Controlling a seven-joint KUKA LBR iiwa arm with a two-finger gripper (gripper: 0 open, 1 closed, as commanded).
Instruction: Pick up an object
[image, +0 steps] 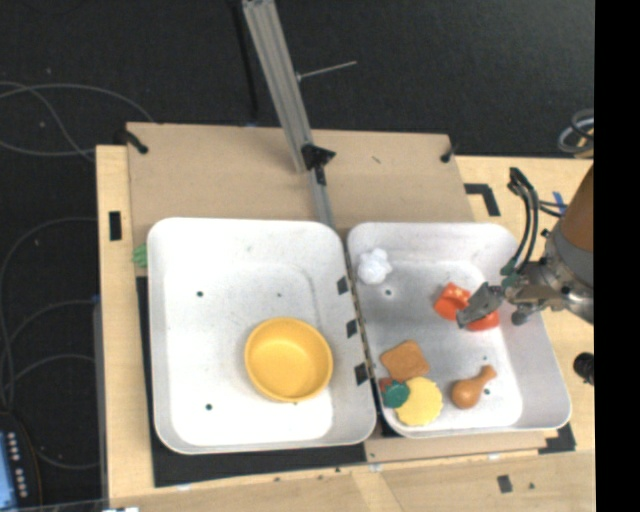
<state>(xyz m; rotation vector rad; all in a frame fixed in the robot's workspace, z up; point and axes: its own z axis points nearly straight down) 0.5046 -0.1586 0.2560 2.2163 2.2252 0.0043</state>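
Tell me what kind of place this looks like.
Probably a robot lab set up for grasping trials. Two shallow white plastic bins sit side by side on a bare wooden bench, toy food such as a brown plastic drumstick lies in the right one, and loose cables trail across the dark floor.

- My bench (240, 170) is a tan board set against dark floor.
- Two shallow white bins sit directly on it, side by side and touching along their inner edges.
- The left bin (200, 260) lies nearer the bench's left edge.
- The right bin (430, 245) lies toward the right edge, on my side.
- A grey metal rail (285, 85) slants across the bench's far edge, ending between the bins.
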